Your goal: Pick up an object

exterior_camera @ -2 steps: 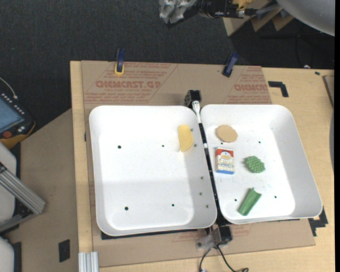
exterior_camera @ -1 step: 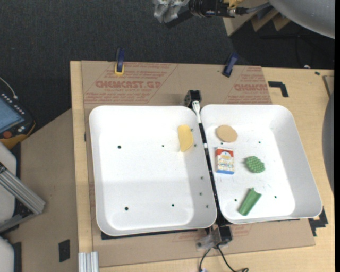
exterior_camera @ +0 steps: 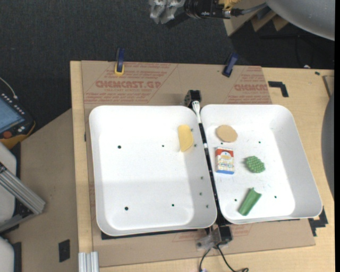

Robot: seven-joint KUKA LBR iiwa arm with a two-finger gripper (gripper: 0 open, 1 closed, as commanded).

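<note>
Camera view, top edge: pincer [exterior_camera: 166, 10] up beyond the far side of the desk [exterior_camera: 56, 159], over dark floor, well apart from both bins. Too small and blurred to tell whether clenched or released; nothing visibly in it. Looks like a standby spot, leaving the camera a clear look at the whole bench. Behind it, grey arm [exterior_camera: 311, 16] in the upper right corner.

Below, a printed cardboard sheet [exterior_camera: 159, 79] pinned down by two blue clamps [exterior_camera: 119, 61], probably so the bins cannot slide under a push. Black clips [exterior_camera: 193, 98] at the seam, apparently tying the two bins together.

Right bin [exterior_camera: 297, 159]: four candidates for the pick, loosely scattered and none touching. Tan round disc [exterior_camera: 227, 133] at the far end, small red-and-white carton [exterior_camera: 224, 160] just beside the inner wall, green bumpy ball [exterior_camera: 255, 164] near the carton, green cylinder [exterior_camera: 249, 202] lying tilted at the near end.

Left bin [exterior_camera: 106, 159]: a single yellow wedge [exterior_camera: 185, 139], close against the right wall.

Judgement: no pick begun. Easiest bets probably the ball or the cylinder, both clear of walls; wedge and carton awkward, hugging the divide.
</note>
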